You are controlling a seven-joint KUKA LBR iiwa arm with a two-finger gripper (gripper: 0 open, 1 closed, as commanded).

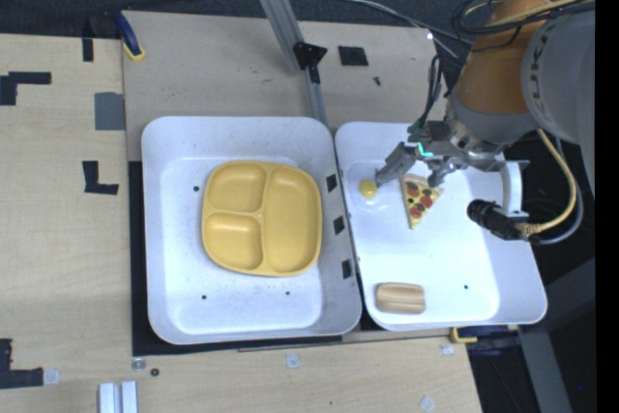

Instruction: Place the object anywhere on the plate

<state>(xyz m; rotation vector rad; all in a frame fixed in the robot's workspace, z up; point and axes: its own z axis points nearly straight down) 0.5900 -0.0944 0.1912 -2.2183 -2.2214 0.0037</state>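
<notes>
A yellow plate point(261, 217) with three compartments lies in the left white bin point(174, 305). In the right bin point(484, 295) lie a pizza slice point(419, 200), a small yellow ball point(368, 189) and a tan hot-dog bun point(399, 298). My gripper point(413, 174) hovers over the upper part of the right bin, open, its fingers spread to either side of the pizza slice's top edge. Nothing is held between them. One finger tip point(383, 175) points toward the yellow ball.
A grey metal pole point(280, 5) slants down to the gap between the bins. Black cables point(522, 222) hang by the arm at the right bin's edge. Tape marks lie on the wooden bench point(58, 208) at left.
</notes>
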